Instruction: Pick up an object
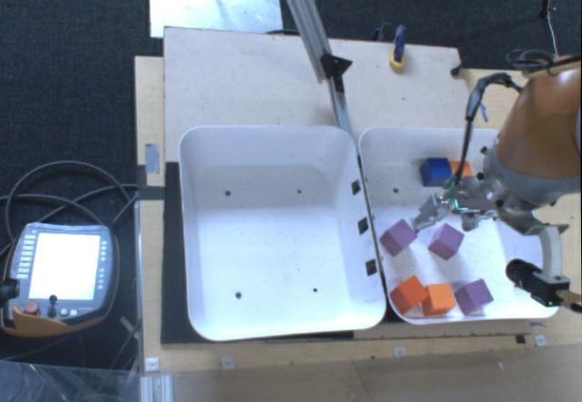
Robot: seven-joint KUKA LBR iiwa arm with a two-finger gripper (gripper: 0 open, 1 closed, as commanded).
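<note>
The right bin (382, 164) holds several blocks. A blue block (435, 171) lies near its back, with a small orange block (462, 169) beside it. Two purple blocks (397, 236) (446, 241) sit mid-bin. Two orange blocks (409, 292) (439, 299) and a third purple block (474, 296) line the front wall. My gripper (447, 209) hangs over the middle of this bin, between the blue block and the purple pair. It is open, with nothing between its fingers.
The left bin (195, 209) stands beside the right one, their walls touching. A slanted metal pole (309, 18) crosses the back of the bench. A yellow clamp (397, 58) sits on the back board. A teach pendant (59, 277) lies off the bench at the left.
</note>
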